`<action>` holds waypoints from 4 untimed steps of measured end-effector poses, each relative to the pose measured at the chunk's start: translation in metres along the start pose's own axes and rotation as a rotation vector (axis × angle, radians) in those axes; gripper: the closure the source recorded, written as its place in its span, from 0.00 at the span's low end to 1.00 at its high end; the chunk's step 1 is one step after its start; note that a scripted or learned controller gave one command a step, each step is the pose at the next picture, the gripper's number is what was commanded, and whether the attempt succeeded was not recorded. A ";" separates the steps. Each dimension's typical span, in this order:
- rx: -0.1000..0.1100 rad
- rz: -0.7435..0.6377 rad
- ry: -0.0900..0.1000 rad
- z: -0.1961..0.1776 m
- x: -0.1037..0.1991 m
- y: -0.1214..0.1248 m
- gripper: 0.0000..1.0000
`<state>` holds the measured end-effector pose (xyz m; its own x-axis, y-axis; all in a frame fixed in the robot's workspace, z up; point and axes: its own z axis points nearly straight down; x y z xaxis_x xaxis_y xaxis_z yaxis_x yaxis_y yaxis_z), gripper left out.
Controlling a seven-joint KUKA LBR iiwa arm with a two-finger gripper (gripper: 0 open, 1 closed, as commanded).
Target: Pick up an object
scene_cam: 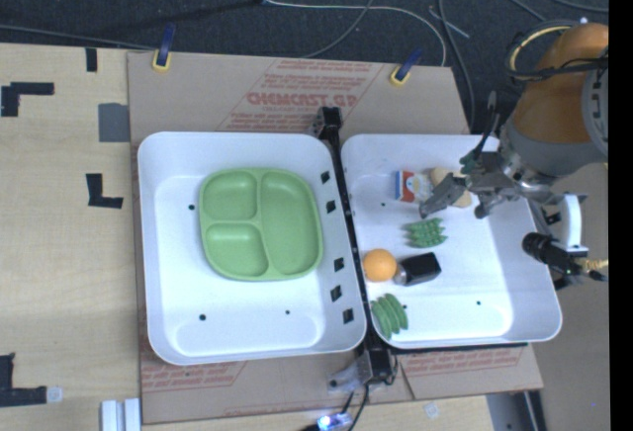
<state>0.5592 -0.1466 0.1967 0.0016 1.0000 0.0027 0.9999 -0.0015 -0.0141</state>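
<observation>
Claw (457, 192) fingers are spreading wide and holding nothing, hanging over the right bin (514, 315). Just below it, a small bumpy green toy (426, 233) is lying flat near an orange ball (379, 265).

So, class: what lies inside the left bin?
Inside the left bin lies one green divided plate, its three compartments bare. The plate covers the bin floor beneath it, so whatever is under there cannot be seen.

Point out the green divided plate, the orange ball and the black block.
green divided plate (261, 223), camera view, on its centre ridge.
orange ball (379, 265), camera view, on its top middle.
black block (420, 268), camera view, on its upper face.
</observation>
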 end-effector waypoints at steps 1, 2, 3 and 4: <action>-0.012 -0.003 -0.002 -0.006 0.000 0.003 0.00; -0.009 -0.002 -0.003 0.038 0.004 0.000 0.00; -0.007 -0.002 -0.003 0.085 0.007 -0.008 0.00; -0.013 -0.003 -0.005 0.113 0.007 -0.008 0.00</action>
<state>0.5501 -0.1389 0.0839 -0.0010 1.0000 -0.0021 1.0000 0.0010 -0.0007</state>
